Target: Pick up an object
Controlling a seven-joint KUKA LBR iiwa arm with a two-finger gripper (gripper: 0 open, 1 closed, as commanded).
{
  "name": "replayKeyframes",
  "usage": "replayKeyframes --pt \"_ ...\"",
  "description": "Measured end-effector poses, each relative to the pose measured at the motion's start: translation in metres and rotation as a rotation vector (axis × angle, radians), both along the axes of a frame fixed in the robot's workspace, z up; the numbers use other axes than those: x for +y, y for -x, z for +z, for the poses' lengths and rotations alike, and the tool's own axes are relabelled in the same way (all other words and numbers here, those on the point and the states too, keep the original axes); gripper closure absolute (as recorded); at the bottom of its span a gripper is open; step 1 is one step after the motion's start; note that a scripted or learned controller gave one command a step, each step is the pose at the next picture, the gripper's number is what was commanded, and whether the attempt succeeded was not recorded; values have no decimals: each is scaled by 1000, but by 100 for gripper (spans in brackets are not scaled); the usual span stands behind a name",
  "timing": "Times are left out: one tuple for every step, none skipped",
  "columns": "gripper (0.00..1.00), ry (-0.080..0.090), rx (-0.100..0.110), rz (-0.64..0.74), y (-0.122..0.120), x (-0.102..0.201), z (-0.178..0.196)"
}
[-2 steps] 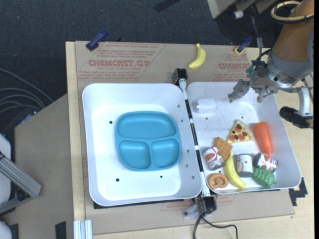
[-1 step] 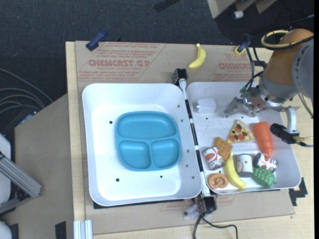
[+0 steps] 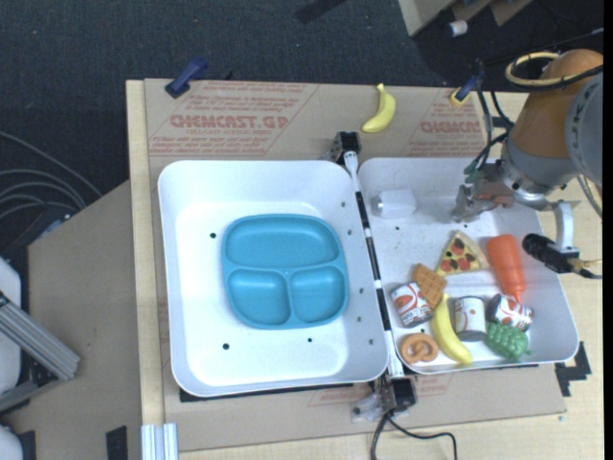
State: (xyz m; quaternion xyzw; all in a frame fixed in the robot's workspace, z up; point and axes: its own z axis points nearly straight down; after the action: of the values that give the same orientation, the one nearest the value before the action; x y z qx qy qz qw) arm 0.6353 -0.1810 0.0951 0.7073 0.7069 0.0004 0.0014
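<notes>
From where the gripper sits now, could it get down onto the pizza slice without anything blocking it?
Probably yes. The gripper is over the right bin's bare floor, just above the pizza slice. The slice's top is uncovered, though the waffle and carrot lie close.

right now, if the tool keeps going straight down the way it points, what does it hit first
Most likely bare floor of the right bin. The tool points down over an open patch; the pizza slice lies nearer the camera, apart from it. Depth is hard to judge from this slanted view.
</notes>
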Motion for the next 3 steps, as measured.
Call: replayKeyframes --pt "0 0 0 0 0 0 0" --pt "0 -1 1 1 -32 0 -10" --pt "100 1 -2 2 -32 0 1"
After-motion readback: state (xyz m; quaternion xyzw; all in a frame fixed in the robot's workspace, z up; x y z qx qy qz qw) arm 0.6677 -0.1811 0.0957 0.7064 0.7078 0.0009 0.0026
